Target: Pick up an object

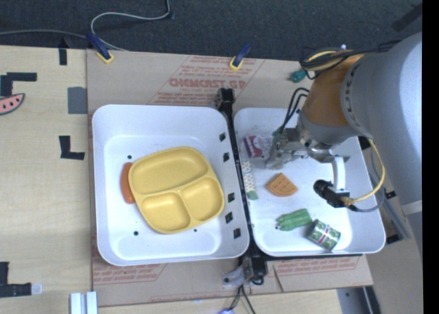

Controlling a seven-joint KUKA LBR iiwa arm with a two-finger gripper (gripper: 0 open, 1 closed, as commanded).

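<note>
Camera view, for your log. Two shallow white bins sit side by side on a brown cardboard sheet.

Left bin point(110, 168): smooth white plastic, rounded corners. You have a yellow divided plate point(177, 188) lying in it, glossy, three compartments, tilted so its long axis runs from 10 to 4 o'clock. An orange strip-shaped item point(126, 183) pokes out from under the plate at its 9 o'clock edge; most of it is hidden.

Right bin point(363, 240): same white plastic. Contents, working from the bin's centre:
- Orange waffle-textured wedge point(281, 186), flat, near the centre.
- Green lumpy item point(293, 219) at 6 o'clock from the wedge, elongated, lying flat.
- Small can point(322, 234) with a green and white label, on its side, just beside the green item at its 4 o'clock.
- Red and white packet point(256, 146) at 10 o'clock from the wedge, close to the dividing wall.
- Small pale patterned piece point(247, 182) along the dividing wall at 9 o'clock.

The gripper point(280, 151) is down in the right bin at 12 o'clock from the wedge, just beside the red and white packet. Its metal fingertips are too blurred to read; you cannot tell whether the jaws are spread or pressed together. Grey arm with an orange band comes in from 3 o'clock, cables looping beside it.
</note>
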